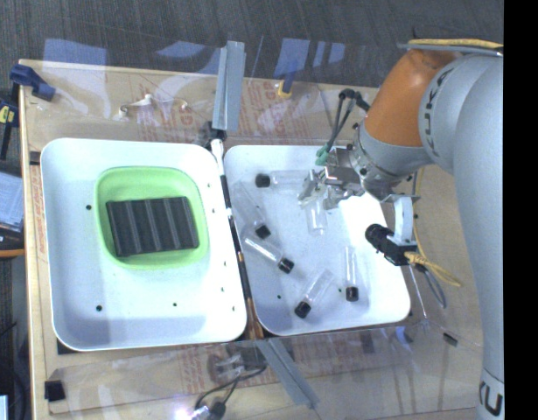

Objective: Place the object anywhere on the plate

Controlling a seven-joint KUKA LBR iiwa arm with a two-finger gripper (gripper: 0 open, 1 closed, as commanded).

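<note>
**The little tubes could slip or roll away**

From the camera above, two white bins sit side by side on the surface (pixel 120 103). The left bin (pixel 67 296) holds a green plate (pixel 146 184) with a dark ridged block (pixel 152 227) on it. The right bin (pixel 373 313) holds several small clear tubes with black caps. One tube (pixel 315 215) lies just under the gripper (pixel 319 188). Others lie near the middle (pixel 267 253) and near the front (pixel 314 290).

The arm (pixel 443 112) reaches in from the right, and the gripper hangs over the back part of the right bin. I cannot tell if the gripper is open or closed, or if it has hold of anything. The shiny metal and the clear tube look mixed together there.

What could go wrong, I think:

- The tubes are round and smooth, so one may roll away when touched.
- They are see-through, so the grab could miss.
- The plate is well apart from the tubes, across the wall between the bins. A loose tube could drop on the way.
- The dark block takes up much of the plate, so a tube might roll off it.
</note>
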